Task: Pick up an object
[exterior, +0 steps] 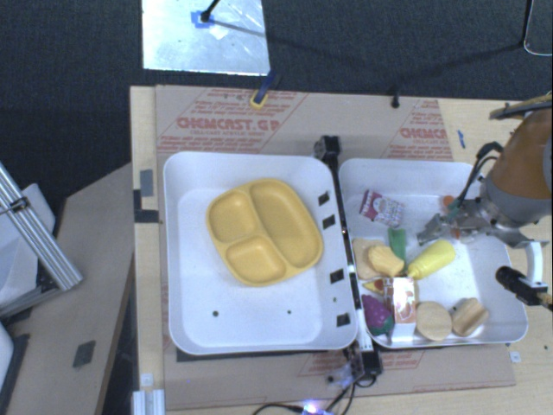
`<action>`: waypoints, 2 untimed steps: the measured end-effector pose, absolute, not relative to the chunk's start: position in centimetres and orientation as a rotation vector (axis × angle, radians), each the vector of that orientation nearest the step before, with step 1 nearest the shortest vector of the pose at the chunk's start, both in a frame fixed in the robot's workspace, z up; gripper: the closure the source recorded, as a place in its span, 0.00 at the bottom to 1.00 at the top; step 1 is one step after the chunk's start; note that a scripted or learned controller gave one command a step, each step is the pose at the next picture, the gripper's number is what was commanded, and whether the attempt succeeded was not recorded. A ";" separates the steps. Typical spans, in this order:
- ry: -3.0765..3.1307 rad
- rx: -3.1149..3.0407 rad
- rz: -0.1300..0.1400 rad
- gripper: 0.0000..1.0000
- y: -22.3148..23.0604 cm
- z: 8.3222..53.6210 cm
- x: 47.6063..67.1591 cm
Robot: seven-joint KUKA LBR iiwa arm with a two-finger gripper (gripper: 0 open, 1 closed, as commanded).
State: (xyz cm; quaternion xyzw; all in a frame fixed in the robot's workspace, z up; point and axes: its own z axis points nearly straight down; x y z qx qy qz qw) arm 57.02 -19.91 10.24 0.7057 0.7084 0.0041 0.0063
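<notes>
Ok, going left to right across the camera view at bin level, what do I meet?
Yellow divided tray in the left bin → red-and-white packet → yellow bottle → gripper → arm's orange band.

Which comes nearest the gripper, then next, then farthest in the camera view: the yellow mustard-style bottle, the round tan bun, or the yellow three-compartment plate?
Measured from the gripper:
1. Yellow mustard-style bottle, right bin, just below the gripper.
2. Round tan bun, right bin's near edge, farther down.
3. Yellow three-compartment plate, left bin, far across on the left.
</notes>
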 end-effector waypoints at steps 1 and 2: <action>2.219 2.215 0.005 1.00 -20.0 10.8 56.7; 2.220 2.215 0.004 1.00 -20.7 15.4 57.0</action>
